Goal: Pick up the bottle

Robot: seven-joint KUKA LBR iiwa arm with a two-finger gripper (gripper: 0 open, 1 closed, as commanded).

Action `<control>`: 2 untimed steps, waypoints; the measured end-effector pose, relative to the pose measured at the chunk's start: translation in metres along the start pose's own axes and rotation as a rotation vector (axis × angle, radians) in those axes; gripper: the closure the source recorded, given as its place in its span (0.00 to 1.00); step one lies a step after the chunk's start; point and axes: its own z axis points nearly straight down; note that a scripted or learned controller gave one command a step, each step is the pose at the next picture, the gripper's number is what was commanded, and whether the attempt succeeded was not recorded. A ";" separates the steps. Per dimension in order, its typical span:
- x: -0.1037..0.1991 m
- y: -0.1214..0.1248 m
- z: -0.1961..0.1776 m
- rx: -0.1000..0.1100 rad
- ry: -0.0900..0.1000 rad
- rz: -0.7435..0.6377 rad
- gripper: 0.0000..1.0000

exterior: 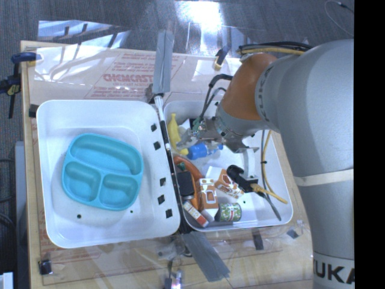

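Bottle (198,152): one, clear with a blue end, lying on its side in the upper half of the right bin (278,179), near the wall shared with the left bin (48,161).

Gripper (203,136): one, directly above the bottle and close to it. The grey wrist and orange band cover it, so whether the jaws stand apart or together cannot be told, and no contact with the bottle can be confirmed.

Obstructions around the bottle, all in the same bin:
- Yellow banana-shaped item (173,130): one, just left of the bottle, against the shared wall.
- Orange curved item (187,164): one, just below-left of the bottle, seemingly touching it.
- Black flat item (185,186): one, below the bottle, beyond the orange item.
- Orange-and-white printed pack (209,192): one counted, below the bottle; a similar piece beside it may be separate.
- Red-and-white small box (195,213): one, well below the bottle, at the near wall.
- Green can (229,212): one, well below-right of the bottle, on its side.

Blue divided tray (102,171): one, three compartments, far left of the bottle, alone in the left bin.

Bins: two.
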 end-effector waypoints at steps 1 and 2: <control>-0.001 0.004 -0.015 -0.011 -0.004 -0.003 1.00; -0.001 0.002 -0.011 -0.004 -0.004 -0.002 0.00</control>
